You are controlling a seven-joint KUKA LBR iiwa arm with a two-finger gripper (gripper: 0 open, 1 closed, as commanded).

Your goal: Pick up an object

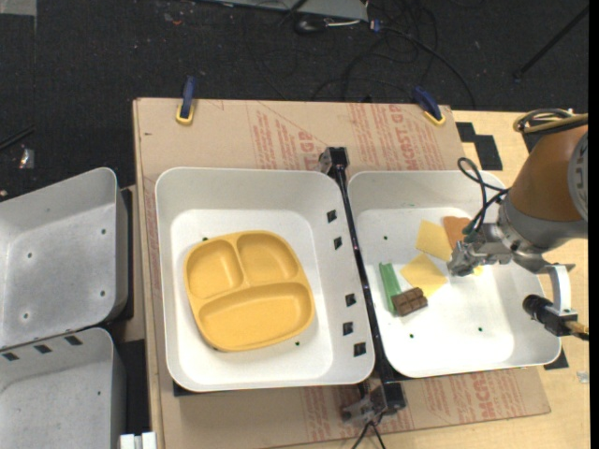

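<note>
The gripper (461, 262) hung low in the right-hand shallow white bin (487, 340), just beside two flat pale yellow pieces (429, 255); its state could not be told. A clean pick probably needed a squarer descent onto one piece (they lay thin). The left bin (178, 344) held a yellow divided plastic plate (249, 290); the brown cardboard bench top (281, 129) stood over dark floor.

Robotics lab: clamped bench board (281, 129), floor cables (393, 54) (dark carpet).
</note>
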